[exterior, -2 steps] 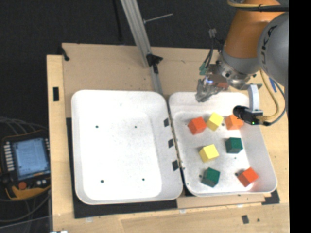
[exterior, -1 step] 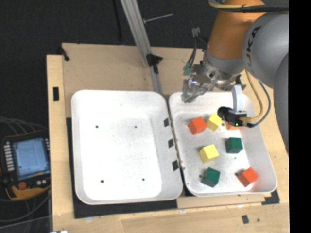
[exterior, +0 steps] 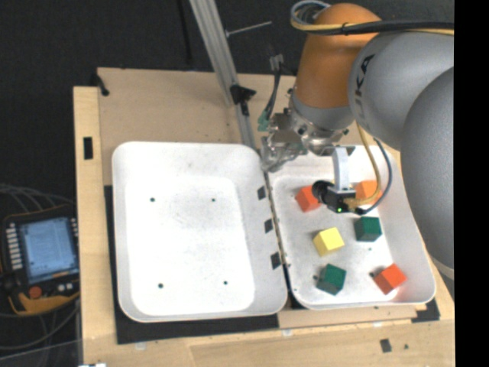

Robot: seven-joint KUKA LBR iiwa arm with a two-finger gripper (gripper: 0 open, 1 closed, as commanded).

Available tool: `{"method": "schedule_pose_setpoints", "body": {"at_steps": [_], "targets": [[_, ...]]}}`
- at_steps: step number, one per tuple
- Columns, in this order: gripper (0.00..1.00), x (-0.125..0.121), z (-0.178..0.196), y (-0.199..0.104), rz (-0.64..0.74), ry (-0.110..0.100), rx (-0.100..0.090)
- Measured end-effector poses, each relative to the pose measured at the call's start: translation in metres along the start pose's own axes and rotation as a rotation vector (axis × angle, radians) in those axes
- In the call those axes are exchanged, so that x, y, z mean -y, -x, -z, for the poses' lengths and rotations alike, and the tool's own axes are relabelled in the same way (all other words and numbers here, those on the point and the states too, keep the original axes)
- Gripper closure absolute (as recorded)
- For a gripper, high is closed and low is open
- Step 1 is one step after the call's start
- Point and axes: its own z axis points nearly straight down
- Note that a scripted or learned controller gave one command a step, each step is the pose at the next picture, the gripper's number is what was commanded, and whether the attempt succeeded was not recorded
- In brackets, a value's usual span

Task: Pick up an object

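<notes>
Inside right bin [exterior: 356,262], orange cubes [exterior: 307,198], green cubes [exterior: 331,279], yellow cube [exterior: 329,241], fingers [exterior: 273,157] at rim, grip state unclear.

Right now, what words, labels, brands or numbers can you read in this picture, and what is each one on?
"KUKA": dark letters running sideways on the grey arm, partly cut off, so this reading is only likely.
Pendant screen at the left edge: lit, but whatever is written on it is too small to read.
Nothing else here carries readable text.

Part of the KUKA brand lettering on the grey arm [exterior: 405,75]
</notes>
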Motion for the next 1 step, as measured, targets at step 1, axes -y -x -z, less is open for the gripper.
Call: {"method": "schedule_pose_setpoints", "body": {"at_steps": [1], "targets": [[1.00,0.0078,0.0072,-0.0473,0.002,0.002,-0.002]]}}
